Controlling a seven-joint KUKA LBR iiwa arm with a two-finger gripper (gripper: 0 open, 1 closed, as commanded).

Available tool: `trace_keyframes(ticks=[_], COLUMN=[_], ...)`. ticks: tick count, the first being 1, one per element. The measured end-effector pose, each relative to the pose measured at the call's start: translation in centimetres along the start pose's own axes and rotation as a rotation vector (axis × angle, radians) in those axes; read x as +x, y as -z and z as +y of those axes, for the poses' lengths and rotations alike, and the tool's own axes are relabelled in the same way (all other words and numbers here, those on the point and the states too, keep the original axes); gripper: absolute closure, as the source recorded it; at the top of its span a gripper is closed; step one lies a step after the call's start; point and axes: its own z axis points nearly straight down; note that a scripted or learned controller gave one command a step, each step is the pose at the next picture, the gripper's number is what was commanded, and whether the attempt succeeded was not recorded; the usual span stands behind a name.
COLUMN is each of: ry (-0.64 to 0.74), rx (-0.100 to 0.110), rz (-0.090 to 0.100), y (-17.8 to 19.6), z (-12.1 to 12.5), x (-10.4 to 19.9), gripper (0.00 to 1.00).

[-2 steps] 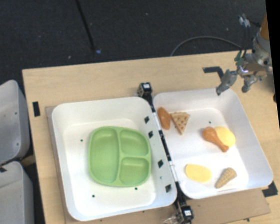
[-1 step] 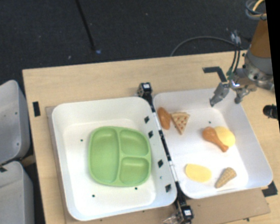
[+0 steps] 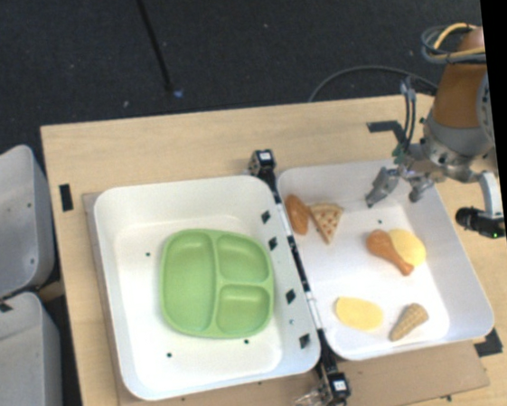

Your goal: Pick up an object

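1. The bench (image 3: 183, 146) is pale wood with a smooth matte top, and two shallow white bins with rounded corners sit side by side on it.
2. The left bin (image 3: 136, 366) holds a light green plastic tray (image 3: 215, 282), rounded at the corners and moulded into three compartments, lying flat near the bin's middle.
3. The right bin (image 3: 456, 306) holds six toy foods.
4. An orange-brown sausage-shaped piece (image 3: 298, 213) lies near the bin's left wall, and a tan pizza slice (image 3: 328, 222), triangular with a dotted surface, lies just beside it.
5. An orange-brown drumstick (image 3: 389, 250) lies near the bin's centre, touching a smooth yellow rounded piece (image 3: 409, 245) on its right.
6. A flat, glossy yellow oval piece (image 3: 358, 313) lies toward the front, and a ridged tan cone (image 3: 408, 321) lies just beside it.
7. The arm's gripper (image 3: 399, 187), grey metal, hangs over the far right part of the right bin with its two fingers (image 3: 381, 186) spread apart and nothing between them.
8. It is well apart from the drumstick and from the pizza slice.
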Motion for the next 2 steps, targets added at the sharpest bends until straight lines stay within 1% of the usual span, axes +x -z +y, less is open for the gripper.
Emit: trace_keyframes(ticks=[1,2], ry=[0.001,0.002], rx=[0.0,-0.007], rz=[0.0,-0.004], y=[-5.1,-3.6], z=[0.0,0.2], x=[-0.1,-0.2], gripper=[0.0,1.0])
